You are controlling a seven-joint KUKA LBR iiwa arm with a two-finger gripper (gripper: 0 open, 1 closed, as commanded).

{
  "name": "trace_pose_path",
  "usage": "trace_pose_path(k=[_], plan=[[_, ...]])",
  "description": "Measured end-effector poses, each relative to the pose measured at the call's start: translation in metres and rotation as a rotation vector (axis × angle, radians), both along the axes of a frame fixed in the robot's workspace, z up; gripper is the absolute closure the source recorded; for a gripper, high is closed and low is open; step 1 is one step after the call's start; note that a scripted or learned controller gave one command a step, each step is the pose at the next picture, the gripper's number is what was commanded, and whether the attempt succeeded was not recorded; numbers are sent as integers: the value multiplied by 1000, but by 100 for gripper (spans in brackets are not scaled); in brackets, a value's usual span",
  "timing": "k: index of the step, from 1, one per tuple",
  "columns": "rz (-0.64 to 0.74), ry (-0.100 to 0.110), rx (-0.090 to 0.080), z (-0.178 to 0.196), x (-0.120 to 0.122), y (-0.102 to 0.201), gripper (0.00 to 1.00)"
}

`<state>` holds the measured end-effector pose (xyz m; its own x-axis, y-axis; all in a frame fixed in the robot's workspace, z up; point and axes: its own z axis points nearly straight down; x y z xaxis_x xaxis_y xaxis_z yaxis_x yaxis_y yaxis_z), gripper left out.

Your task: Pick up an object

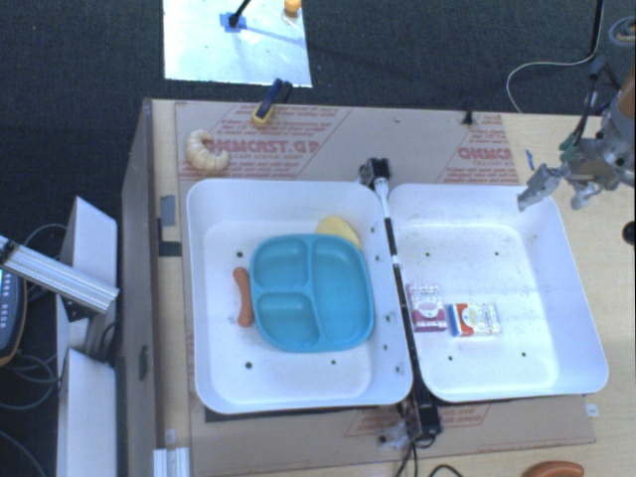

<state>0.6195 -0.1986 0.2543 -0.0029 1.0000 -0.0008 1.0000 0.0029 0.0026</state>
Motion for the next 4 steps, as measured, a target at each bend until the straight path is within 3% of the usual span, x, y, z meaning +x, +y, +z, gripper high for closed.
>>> trace_pose_path(k=[1, 2, 3, 4], plan=[[0, 5, 2, -156, -11, 23, 0], [2, -3, -1, -115, 51, 28, 0], [2, 1, 2, -128, 20, 103, 0], [-2, 2, 1, -133, -32, 99, 0]])
